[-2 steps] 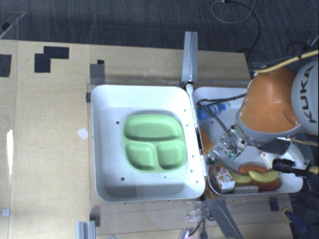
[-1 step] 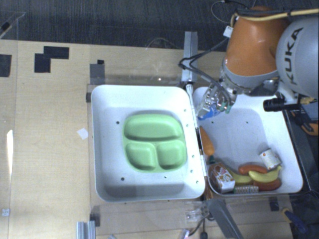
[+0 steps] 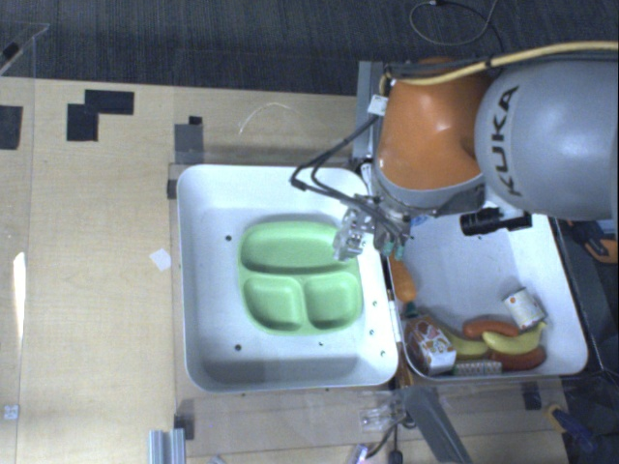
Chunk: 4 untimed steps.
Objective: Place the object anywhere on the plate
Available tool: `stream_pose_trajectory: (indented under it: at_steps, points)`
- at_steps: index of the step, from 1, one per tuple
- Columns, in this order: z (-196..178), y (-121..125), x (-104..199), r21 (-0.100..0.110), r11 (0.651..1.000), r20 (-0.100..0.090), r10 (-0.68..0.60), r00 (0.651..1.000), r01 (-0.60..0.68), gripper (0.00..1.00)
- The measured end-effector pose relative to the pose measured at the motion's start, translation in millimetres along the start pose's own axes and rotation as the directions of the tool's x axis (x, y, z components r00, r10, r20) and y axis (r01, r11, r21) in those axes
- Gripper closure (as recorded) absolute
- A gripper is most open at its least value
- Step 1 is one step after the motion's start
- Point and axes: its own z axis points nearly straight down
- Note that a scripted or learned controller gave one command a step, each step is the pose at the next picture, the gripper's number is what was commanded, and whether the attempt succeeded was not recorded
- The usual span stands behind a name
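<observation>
Plate (image 3: pixel 290 283): pale green, smooth moulded plastic, rounded rectangle with three compartments, one long and two small; lies flat in the left white bin (image 3: pixel 208 259).

Tool (image 3: pixel 354 235): metallic, glinting, above the plate's right rim, under the orange band; cannot tell whether its fingers are apart or together.

Right bin (image 3: pixel 571 341): toy foods heaped in the near corner, including a yellow banana (image 3: pixel 513 337), a red sausage shape (image 3: pixel 484 327) and a patterned packet (image 3: pixel 432 344).

Table (image 3: pixel 87 288): light wood grain.
</observation>
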Motion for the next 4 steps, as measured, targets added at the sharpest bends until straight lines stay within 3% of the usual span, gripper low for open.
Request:
stream_pose_trajectory:
  at_steps: [1,2,3,4]
  points:
    - [50,53,58,-0.001,0.958,-0.002,-0.288,0.958,0.288,1.00]
    - [93,107,78,0.000,0.875,0.006,-0.484,0.875,0.484,1.00]
    - [83,109,76,-0.004,0.879,0.012,-0.477,0.879,0.478,1.00]
    - [98,134,84,0.002,0.881,0.025,-0.473,0.881,0.473,1.00]
